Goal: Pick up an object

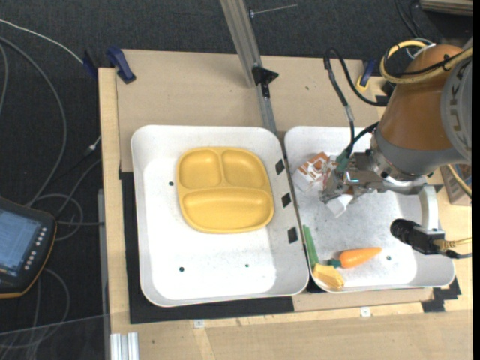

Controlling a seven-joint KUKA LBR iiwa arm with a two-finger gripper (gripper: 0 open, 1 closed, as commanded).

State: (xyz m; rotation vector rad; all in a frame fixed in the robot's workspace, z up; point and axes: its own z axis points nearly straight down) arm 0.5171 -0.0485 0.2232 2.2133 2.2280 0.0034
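Orange carrot [358, 257], prob. a toy, lies in the right bin [420, 276] near its near edge; it is the clearest thing to pick. Its long axis runs approx. left-right, slightly tilted, with the pointed tip to the right and the green end to the left. Just beside it on the left there is a yellow piece [328, 277] in the near-left corner, and a green stick [308, 244] along the bin's left wall. Farther away, in the far-left part of this bin, a white-and-red crumpled item [314, 166] is seen.

The gripper [339, 188] is low over the bin between this crumpled item and a small white object [336, 206], well apart from the carrot. Whether it is released or clenched, one cannot tell; nothing is visible in it.

Step in hand seems the approach/descent, grasp not yet done. Next move, in judgement: settle on one target and close across its short axis, not along it.

The left bin [150, 223] holds a yellow divided plate [223, 188].
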